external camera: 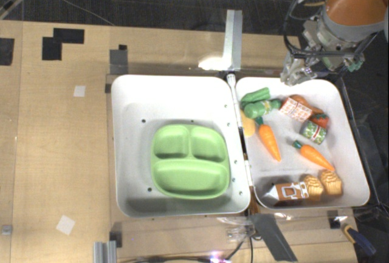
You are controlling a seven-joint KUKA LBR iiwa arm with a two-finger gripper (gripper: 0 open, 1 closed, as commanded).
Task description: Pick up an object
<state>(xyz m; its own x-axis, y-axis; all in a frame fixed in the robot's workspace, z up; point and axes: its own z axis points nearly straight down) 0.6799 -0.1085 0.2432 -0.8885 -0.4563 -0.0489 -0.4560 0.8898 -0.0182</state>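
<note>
Gripper [296, 72] over right bin [349, 111] far rim; jaws state can't tell. Carrot [269, 141] mid-bin, others packed close. Risk: descent clips rim or grabs between items, comes up empty.

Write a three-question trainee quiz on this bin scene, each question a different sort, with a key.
1. True or false: the green tray lies in the left bin.
2. How many carrots are in the right bin? A) one B) two C) four
3. Fill in: the gripper hovers over the right bin's ____ edge (far or near).

Key: 1 true. 2 B: one carrot near the divider, another carrot right of it. 3 far.
</note>
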